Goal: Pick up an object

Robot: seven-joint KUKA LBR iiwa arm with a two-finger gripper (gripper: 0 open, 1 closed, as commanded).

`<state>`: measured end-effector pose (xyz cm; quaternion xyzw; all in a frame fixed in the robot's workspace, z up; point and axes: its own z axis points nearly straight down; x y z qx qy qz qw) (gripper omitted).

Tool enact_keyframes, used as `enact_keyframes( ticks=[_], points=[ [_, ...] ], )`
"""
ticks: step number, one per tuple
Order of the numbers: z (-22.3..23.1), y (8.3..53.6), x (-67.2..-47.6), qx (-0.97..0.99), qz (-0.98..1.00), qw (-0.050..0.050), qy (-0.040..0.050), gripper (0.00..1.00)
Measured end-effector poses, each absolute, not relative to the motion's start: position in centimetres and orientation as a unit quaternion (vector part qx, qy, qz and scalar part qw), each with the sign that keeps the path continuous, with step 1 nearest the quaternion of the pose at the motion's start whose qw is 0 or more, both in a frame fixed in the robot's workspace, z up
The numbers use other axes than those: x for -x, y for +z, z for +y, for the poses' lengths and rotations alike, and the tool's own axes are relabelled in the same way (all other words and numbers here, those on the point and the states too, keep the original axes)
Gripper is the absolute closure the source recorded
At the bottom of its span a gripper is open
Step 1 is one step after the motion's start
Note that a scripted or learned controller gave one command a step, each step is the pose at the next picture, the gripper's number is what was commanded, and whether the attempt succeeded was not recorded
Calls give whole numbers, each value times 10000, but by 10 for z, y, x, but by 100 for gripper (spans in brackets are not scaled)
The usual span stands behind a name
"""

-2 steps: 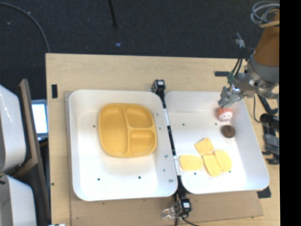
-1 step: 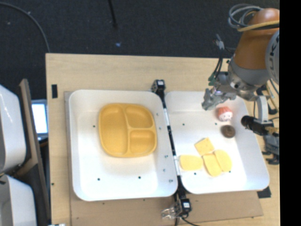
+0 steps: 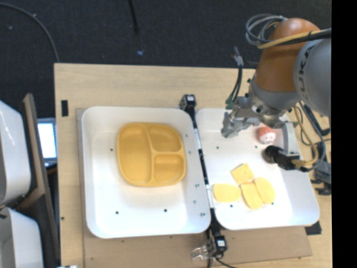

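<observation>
My gripper (image 3: 230,128) hangs over the far left part of the right bin (image 3: 301,211), with nothing seen between its fingers. A small red and white ball-like object (image 3: 265,134) lies just to the right of it, partly under the wrist. Several flat yellow pieces (image 3: 245,190) lie together in the near middle of the right bin, well below the gripper. A yellow divided plate (image 3: 150,153) rests in the middle of the left bin (image 3: 100,216).
A raised divider with black clamps (image 3: 196,149) runs between the two bins. The wooden bench edge (image 3: 67,88) surrounds them. White boxes (image 3: 14,149) stand off the bench at the left.
</observation>
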<state>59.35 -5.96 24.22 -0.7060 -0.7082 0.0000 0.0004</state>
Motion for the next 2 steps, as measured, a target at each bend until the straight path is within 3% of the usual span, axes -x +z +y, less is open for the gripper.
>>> enact_keyframes(
  ticks=[2],
  points=[
    [54, 254, -582, 7056, -7086, 1, -8, 100]
  ],
)
